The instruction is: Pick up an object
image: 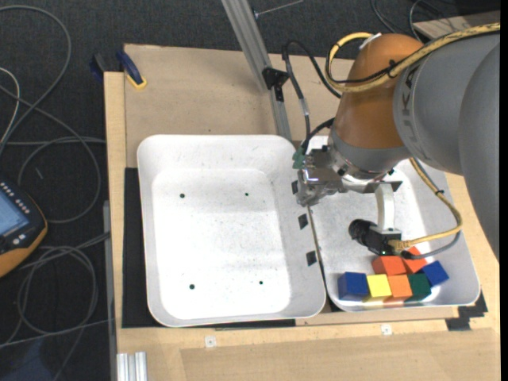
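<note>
**Item:** coloured blocks [389,280], in blue, yellow, orange, red and green, clustered and touching one another.

**Location:** lower right of the frame, packed against the lower rim of the right bin [468,296], near its lower right corner. Bare white floor is seen up and to the left of the cluster.

**Gripper** [324,179]: placed centre-right of the frame, above the cluster and apart from it, close to the wall shared with the left bin [159,236]. How far it is open, and whether anything is held, cannot be told.

**Markings:** lettering on the grey arm [444,109] is cut off and cannot be read.
</note>
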Robot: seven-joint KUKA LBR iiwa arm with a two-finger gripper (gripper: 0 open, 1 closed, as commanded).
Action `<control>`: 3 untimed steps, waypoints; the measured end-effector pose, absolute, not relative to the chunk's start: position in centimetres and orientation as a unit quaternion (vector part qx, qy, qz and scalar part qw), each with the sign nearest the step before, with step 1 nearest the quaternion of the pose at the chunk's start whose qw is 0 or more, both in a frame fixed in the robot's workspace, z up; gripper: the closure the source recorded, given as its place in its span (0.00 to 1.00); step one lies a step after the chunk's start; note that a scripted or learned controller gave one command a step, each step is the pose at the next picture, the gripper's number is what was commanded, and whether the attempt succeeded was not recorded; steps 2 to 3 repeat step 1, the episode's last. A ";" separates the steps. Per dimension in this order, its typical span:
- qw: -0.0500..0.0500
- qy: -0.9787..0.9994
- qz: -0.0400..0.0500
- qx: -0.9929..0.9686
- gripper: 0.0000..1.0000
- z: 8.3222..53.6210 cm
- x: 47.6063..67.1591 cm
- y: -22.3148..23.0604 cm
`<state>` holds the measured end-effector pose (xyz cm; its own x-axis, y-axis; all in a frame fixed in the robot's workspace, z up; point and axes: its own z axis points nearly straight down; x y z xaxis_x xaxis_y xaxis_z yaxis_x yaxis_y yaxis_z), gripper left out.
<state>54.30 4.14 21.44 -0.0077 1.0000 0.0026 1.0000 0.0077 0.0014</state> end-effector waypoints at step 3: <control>0.000 -0.710 -0.002 -0.705 1.00 23.0 54.9 9.5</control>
